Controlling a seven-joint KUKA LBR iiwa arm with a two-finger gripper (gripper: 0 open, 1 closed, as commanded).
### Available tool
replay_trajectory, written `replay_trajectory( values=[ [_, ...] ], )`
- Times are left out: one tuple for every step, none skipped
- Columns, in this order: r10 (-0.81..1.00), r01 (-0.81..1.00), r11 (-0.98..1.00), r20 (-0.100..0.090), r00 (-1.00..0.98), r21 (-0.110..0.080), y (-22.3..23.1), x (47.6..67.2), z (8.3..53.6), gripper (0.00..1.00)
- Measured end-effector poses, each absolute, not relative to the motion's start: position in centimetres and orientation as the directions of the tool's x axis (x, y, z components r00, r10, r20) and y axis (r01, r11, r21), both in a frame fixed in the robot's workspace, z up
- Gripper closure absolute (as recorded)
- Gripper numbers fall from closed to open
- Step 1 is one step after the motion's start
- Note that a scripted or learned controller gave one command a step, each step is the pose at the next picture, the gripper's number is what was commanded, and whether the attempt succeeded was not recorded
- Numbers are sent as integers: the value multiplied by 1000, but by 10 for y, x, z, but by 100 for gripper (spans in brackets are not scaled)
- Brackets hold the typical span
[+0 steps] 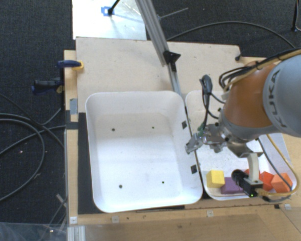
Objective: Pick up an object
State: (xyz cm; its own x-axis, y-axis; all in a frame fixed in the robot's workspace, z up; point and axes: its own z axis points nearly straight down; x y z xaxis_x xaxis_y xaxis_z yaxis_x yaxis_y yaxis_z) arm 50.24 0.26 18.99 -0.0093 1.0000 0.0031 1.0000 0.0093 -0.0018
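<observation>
My gripper hangs low over the left rim of the right bin, near the wall between the two bins. The grey and orange arm covers most of that bin. At the bin's near end lie a yellow block, a purple block right beside it, and two orange blocks in the right corner. The yellow block sits a little toward the front and right of the gripper, apart from it. Nothing is seen held in the gripper.
The left bin lies beside the gripper, across the shared wall. A slanted metal pole runs from the top down to the bins' far edge. A blue clamp grips the bench's left edge.
</observation>
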Motion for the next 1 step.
replay_trajectory(
  values=[
    [1000, 1000, 0, -1, 0, 14, -39, 487, 297, 0]
  ],
)
